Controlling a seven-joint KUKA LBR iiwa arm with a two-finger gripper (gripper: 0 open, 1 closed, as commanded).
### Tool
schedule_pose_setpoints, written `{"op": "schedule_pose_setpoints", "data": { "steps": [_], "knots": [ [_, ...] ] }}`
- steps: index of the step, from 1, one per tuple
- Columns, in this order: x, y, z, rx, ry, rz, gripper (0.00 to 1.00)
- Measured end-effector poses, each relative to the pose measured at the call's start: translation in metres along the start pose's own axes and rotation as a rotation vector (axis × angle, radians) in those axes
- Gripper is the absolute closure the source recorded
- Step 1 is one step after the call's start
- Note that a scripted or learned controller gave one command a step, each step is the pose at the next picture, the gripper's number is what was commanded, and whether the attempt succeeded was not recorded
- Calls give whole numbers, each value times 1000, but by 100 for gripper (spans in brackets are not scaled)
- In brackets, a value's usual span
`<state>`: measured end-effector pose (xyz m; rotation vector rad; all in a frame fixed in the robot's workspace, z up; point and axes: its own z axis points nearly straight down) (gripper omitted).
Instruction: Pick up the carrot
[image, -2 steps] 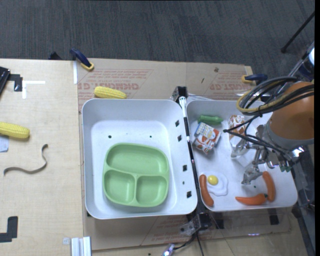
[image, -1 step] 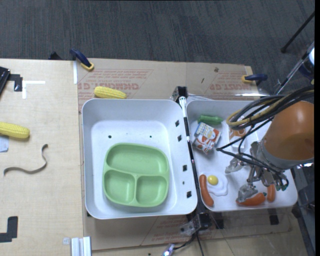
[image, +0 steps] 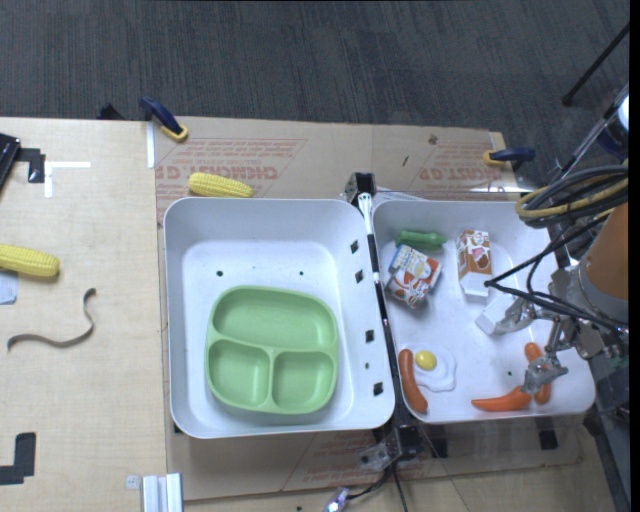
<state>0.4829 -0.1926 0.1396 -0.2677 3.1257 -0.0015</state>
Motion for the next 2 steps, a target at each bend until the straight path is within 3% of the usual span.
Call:
{"op": "schedule_pose_setpoints", "data": {
  "steps": [1,2],
  "knots": [
    [-14,72,48,-2,3,274,0],
    [-16,72,38,0,0,271,100]
  ]
}}
